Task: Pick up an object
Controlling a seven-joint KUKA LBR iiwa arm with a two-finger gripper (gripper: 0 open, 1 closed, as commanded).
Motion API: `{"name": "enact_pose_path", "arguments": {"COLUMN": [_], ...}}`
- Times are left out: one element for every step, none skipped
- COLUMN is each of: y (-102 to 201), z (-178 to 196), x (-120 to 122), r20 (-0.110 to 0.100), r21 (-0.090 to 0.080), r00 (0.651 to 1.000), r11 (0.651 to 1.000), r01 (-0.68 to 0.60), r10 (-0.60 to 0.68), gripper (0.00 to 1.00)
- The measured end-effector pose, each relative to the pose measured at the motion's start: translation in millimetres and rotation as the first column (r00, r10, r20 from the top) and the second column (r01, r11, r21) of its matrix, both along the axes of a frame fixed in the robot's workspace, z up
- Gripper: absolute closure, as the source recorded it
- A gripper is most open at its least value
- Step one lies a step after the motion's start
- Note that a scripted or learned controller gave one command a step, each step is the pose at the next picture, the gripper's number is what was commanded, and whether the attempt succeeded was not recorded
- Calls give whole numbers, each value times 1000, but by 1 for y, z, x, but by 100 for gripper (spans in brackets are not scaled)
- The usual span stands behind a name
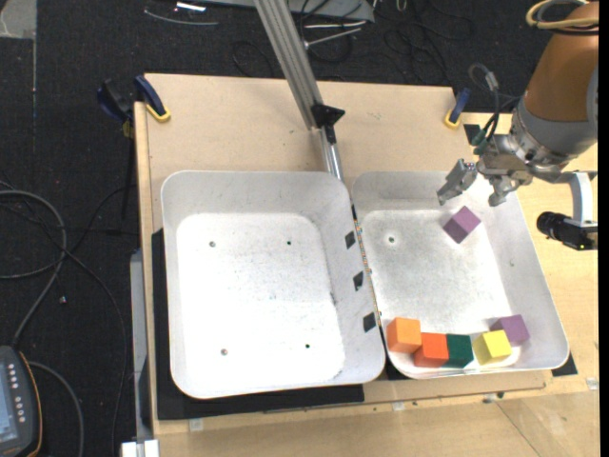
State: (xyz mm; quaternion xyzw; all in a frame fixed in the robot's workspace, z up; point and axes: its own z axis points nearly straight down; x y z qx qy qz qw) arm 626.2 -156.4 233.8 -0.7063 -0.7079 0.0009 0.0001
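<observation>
- Lying in the right bin (533, 255), a purple cube (462, 225) sits just below the gripper (478, 187), untouched.
- Fingers spread apart, clamping nothing.
- Cube rests corner-on, diamond-wise; no long axis.

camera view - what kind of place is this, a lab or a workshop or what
Most likely a robotics lab bench set up for pick-up trials. A grey and orange arm reaches over two white bins clamped onto a wooden board, small coloured blocks sit in the right bin, and loose cables trail over the dark floor.
</observation>
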Motion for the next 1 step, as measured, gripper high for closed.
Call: {"name": "enact_pose_path", "arguments": {"y": [-26], "z": [-135], "x": [-9], "r20": [-7], "r21": [2], "r00": [1000], "r11": [1000], "r01": [4], "r10": [-4], "gripper": [0]}}
